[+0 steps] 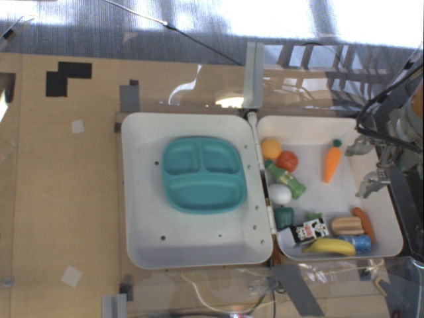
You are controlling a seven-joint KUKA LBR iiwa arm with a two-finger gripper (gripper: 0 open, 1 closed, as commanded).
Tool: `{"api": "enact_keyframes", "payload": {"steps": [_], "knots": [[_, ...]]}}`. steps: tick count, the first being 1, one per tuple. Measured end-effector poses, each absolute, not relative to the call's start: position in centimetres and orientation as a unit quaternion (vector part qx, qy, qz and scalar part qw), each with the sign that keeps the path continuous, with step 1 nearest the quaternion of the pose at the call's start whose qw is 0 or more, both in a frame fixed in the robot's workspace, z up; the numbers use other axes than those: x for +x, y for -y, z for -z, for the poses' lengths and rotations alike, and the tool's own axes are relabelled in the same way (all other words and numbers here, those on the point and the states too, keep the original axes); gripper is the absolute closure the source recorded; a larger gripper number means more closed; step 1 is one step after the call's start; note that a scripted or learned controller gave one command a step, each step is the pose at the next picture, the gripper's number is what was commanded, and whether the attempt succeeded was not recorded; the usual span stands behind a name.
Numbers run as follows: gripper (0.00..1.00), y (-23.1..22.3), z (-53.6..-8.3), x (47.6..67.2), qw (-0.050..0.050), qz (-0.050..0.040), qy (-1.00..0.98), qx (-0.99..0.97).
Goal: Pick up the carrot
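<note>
orange carrot (pixel 332 163) lies in right bin (pixel 344 128), left of pincer (pixel 372 164).

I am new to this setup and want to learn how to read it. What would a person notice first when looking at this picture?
The large teal divided plate stands out first, lying alone in the middle of the left bin. Next is the crowd of colourful toy food in the right bin, where the orange carrot lies apart near the top while a banana and other pieces cluster along the bottom. The gripper hangs at that bin's right side, beside the carrot but not touching it.
</note>
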State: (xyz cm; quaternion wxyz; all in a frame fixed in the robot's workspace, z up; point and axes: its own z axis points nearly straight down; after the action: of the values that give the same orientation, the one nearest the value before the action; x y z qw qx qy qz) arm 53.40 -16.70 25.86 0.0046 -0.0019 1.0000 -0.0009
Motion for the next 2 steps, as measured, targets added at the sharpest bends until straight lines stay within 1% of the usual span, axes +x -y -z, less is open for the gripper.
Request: {"api": "enact_keyframes", "payload": {"steps": [1, 2], "knots": [[0.00, 20.3, -11.7, 55.2, -0.002, -0.0010, -1.000, 0.013], [0.00, 20.6, -9.1, 50.2, 0.009, 0.0029, -0.999, -0.050]]}}
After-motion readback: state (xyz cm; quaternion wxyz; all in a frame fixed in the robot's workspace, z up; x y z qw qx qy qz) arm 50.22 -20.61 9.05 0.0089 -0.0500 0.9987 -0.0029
